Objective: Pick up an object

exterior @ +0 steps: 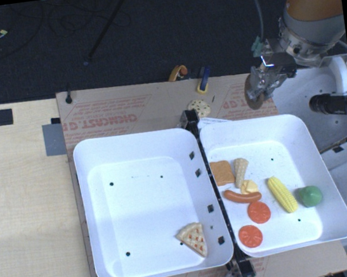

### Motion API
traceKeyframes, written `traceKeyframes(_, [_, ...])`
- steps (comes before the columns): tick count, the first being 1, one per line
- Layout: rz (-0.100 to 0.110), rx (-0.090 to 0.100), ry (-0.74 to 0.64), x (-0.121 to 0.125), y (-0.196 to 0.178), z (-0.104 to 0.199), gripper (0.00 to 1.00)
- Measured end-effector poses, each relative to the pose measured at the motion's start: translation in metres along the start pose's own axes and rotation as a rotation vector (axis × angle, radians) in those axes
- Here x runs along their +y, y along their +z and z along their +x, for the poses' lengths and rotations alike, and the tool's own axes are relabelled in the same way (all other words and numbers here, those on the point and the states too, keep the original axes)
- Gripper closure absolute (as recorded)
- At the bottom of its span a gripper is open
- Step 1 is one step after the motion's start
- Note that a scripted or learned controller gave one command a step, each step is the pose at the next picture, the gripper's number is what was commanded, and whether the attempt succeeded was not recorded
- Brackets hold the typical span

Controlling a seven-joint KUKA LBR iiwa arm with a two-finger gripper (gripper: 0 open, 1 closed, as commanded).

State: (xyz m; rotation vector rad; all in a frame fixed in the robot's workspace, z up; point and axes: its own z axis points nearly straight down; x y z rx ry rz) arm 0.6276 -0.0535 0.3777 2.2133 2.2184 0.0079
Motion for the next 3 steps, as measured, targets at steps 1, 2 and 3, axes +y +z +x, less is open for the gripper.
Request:
traceKeyframes(1, [-0.002, 0.000, -0.001, 0.018, -0.111, 0.004, 1.00])
traceKeyframes(2, [0.004, 0.002, 0.000, -0.056, -0.166, 0.002, 1.00])
traceKeyframes(3, [0.010, 0.003, 0.001, -0.153, -0.163, 0.012, 1.00])
